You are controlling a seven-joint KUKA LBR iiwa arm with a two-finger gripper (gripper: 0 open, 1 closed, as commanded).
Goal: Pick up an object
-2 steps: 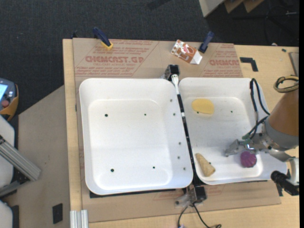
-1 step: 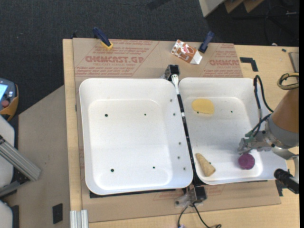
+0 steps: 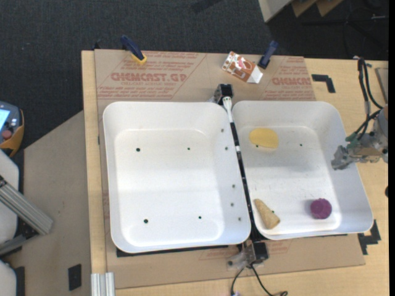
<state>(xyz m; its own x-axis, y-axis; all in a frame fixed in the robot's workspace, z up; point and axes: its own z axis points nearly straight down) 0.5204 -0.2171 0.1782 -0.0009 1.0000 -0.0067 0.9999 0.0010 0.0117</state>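
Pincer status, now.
Pincer: at the right bin's right rim, nothing visibly held; open or shut cannot be told.

Arm, one unit, as I see it from my station: enters at the right edge of the frame, a little above mid-height. Very little of it is inside the picture; I get a short grey stretch near the border with cables running down alongside it from the upper right.

Gripper (image 3: 343, 157): at mid-right of the frame, reaching leftward from the edge, low and roughly level. Grey metal, small in the picture and somewhat blurred. Its tip sits at the leftmost end of the visible hardware. I see nothing between the tips.
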